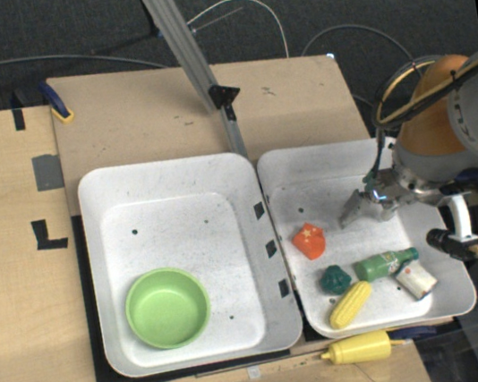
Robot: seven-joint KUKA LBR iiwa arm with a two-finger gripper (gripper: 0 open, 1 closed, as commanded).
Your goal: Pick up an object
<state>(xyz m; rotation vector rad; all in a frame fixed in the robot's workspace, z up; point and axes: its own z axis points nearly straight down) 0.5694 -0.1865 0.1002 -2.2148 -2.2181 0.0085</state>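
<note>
1. Two shallow white bins are set side by side on the bench: the left bin (97,209) and the right bin (307,165), their inner rims almost touching.
2. No brand, label or writing can be read on any object; everything is too small for that.
3. A green bowl (167,307) is seen in the near left corner of the left bin, close to both walls; the remaining floor of that bin is open.
4. The loose objects are gathered in the near half of the right bin: an orange-red piece (309,239), a dark green piece (334,280), a yellow corn cob (350,303), a green bottle (385,264) lying on its side, and a small white cylinder (414,279) near the right wall.
5. A yellow object (361,348) lies outside, against the near rim of the right bin.
6. The gripper (351,210) hangs over the middle of the right bin, just right of the orange-red piece and apart from it; whether its fingers are spread or pressed together cannot be told, and nothing is seen between them.
7. Open floor is left in the far part of the right bin.
</note>
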